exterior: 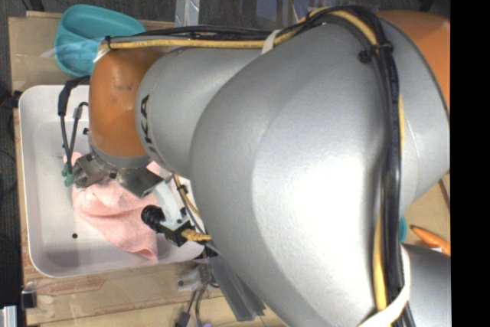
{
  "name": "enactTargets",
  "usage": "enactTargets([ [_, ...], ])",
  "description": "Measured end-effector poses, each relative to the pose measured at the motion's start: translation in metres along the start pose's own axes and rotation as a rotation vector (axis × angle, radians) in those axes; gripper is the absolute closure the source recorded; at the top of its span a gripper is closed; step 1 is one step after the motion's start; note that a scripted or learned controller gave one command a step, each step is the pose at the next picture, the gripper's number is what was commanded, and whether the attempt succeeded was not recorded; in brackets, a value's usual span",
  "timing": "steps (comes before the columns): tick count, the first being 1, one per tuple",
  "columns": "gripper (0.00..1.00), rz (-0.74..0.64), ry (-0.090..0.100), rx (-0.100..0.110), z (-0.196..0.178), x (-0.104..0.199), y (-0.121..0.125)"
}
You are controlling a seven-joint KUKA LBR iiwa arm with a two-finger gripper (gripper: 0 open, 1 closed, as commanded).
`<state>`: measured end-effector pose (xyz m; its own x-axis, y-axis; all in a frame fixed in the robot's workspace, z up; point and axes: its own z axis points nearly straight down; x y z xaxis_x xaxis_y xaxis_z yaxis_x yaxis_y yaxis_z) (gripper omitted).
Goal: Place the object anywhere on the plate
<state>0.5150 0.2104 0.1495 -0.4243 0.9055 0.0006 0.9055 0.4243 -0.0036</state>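
The grey arm [306, 165] spans the right and centre, its orange band [115, 107] over the left white bin [34, 165]. A pink cloth [115, 214] lies in that bin's near part, under the wrist. Claw [92, 172] state: cannot tell. A teal object [84, 34] sits beyond the bin's far edge.

"KA" of KUKA logo, black, on grey arm [253, 165]

My arm [306, 165] fills centre and right of frame: smooth grey rounded casing, orange band [115, 107] at left above the wrist, black KUKA lettering [145, 122] beside it. Yellow and black cables [230, 38] run along the top, white ties clamping them.
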Motion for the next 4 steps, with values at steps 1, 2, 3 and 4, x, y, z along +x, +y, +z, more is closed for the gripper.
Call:
enactTargets([
  [1, 1.00, -0.117, -0.001, -0.003, -0.055, -0.089, -0.008],
  [2, 1.00, -0.238, -0.001, -0.002, -0.028, -0.019, 0.032],
  [3, 1.00, -0.274, -0.001, -0.003, -0.037, -0.115, 0.062],
  [4, 1.00, 0.023, -0.004, -0.018, 0.053, -0.053, 0.051],
])
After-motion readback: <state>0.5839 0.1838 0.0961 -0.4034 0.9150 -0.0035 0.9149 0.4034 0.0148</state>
